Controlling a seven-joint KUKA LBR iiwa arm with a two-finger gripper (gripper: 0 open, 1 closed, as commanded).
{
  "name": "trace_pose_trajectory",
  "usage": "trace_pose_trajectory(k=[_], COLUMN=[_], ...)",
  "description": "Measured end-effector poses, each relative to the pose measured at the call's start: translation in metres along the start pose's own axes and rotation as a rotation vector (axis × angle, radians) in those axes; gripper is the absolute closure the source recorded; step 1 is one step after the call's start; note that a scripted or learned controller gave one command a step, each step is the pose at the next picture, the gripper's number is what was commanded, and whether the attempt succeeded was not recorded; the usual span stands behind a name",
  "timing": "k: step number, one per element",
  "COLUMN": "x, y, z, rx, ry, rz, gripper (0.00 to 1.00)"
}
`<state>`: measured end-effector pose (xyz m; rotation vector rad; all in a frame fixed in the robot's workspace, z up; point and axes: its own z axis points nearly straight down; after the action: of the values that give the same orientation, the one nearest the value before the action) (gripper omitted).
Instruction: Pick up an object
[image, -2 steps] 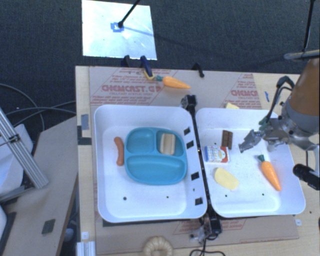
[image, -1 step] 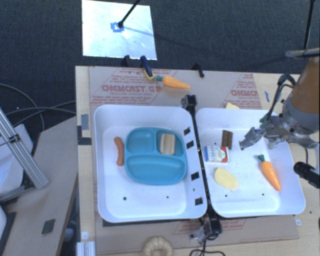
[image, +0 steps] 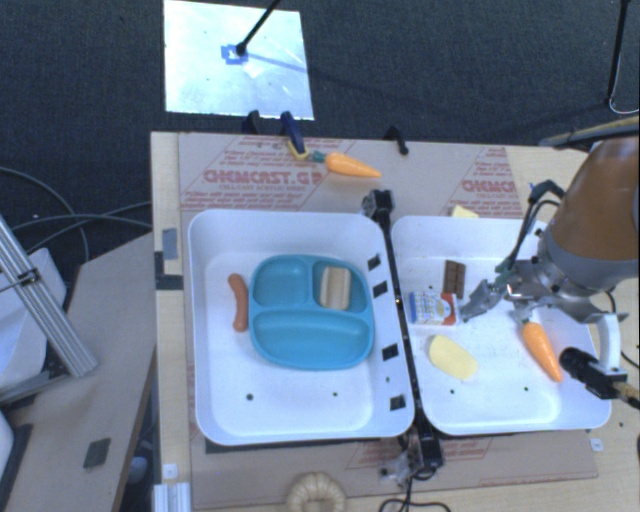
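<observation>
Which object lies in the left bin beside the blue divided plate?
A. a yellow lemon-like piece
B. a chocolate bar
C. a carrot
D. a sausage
D: the sausage lies in the left bin just left of the blue divided plate, while a carrot, the yellow piece and the chocolate bar all sit in the right bin.

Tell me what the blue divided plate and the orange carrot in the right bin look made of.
Blue divided plate: likely moulded plastic, with an even colour and a smooth, soft sheen. Orange carrot: probably a plastic or rubber toy, uniformly bright and smooth; it could be either.
</observation>
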<state>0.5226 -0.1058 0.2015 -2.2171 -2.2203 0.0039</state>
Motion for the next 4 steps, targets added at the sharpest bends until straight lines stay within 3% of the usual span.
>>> trace_pose_trajectory(k=[2,3,4], x=[-0.002,-0.002,0.004], y=[-0.004,-0.002,-0.002], z=[0.115,0.101,0.039], rx=[-0.001,-0.007,-0.012], ry=[0.0,-0.001,-0.002], rz=[0.001,0.0,-0.003], gripper=[0.0,1.0,1.0])
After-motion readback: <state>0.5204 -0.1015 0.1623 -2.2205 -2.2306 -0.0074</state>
